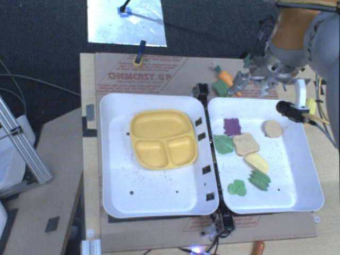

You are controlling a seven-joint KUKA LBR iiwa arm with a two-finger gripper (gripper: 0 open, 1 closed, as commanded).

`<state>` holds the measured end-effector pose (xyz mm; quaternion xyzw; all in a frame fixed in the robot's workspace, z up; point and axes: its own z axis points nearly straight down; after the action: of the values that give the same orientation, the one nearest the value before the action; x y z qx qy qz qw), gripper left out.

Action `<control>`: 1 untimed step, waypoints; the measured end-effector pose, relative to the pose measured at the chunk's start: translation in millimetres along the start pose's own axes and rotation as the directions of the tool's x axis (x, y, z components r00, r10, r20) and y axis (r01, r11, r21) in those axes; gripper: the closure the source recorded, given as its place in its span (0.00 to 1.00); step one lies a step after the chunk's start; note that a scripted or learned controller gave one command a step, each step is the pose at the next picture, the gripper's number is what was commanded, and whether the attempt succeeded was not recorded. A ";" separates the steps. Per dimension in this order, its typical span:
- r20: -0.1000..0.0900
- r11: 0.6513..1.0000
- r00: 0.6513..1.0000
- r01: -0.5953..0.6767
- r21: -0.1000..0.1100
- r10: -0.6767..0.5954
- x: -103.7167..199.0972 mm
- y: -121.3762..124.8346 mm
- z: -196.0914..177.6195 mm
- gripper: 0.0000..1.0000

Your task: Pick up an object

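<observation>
Purple toy piece (231,126) lies near the right bin's (303,158) far edge, just bench-front of my gripper (254,84); whether the jaws are spread I cannot tell, probably empty.

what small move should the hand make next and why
Probably bring the hand toward the camera and down over the right bin. It sits beyond that bin's far rim, near the orange and green piece, while the purple piece and round tan piece lie inside.

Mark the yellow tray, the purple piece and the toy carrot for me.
yellow tray (162,138): camera view, on its centre ridge.
purple piece (231,126): camera view, middle of its top face.
toy carrot (225,77): camera view, on its orange body.
</observation>
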<state>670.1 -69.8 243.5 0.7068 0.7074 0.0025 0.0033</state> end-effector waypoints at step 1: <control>-0.001 1.000 1.000 -0.003 0.017 0.003 -38.9 -6.6 168.1 0.00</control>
<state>664.8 -108.9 75.4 0.7080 0.7062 -0.0032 -0.0029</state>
